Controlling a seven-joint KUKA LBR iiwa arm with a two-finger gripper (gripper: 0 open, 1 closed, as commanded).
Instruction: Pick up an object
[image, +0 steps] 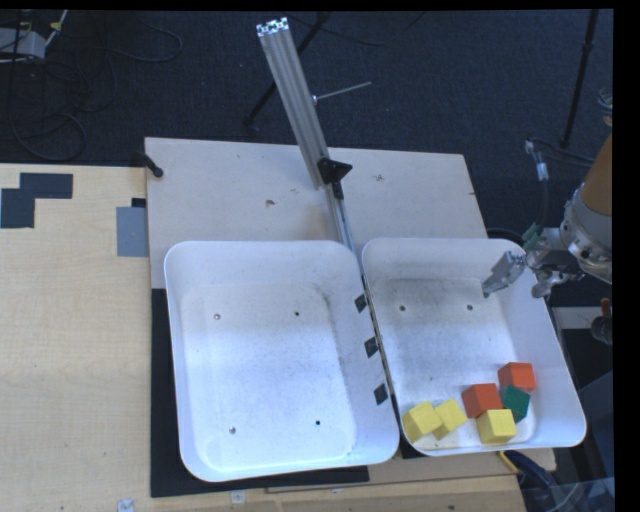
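We see the left bin (190, 300) far to the pincer's left: white, shallow, with a speckled floor. Behind it and well left of the pincer, a rail (298, 100) slants up from the bench (230, 190), with a black clamp (333, 171) on it. Three black clips (368, 346) sit on the seam between the bins, left of and below the pincer.

The right bin (430, 300) lies under the pincer. The pincer (520, 279) hangs over the bin's far right rim, and the arm (592, 232) enters from the right. We read the fingers as spread wide, with nothing between them. One finger (499, 274) points down-left over the bin floor, and the other sits closer to the rim.

The blocks are all in the bin's near right corner, below the pincer and well apart from it. There are six small cubes in a loose cluster:
- yellow block (422, 419): furthest left, touching the next one.
- second yellow (450, 413): just right of it, tilted.
- red block (481, 398): behind and right of the yellows, and about under the left finger.
- third yellow (496, 426): nearest the front rim, pressed against the red and green blocks.
- green block (516, 403): dark, wedged between the third yellow and the orange one.
- orange block (517, 376): at the back of the cluster and closest to the pincer, almost straight below it.

The faces look plain and matte. We cannot tell whether any block is stacked on another.
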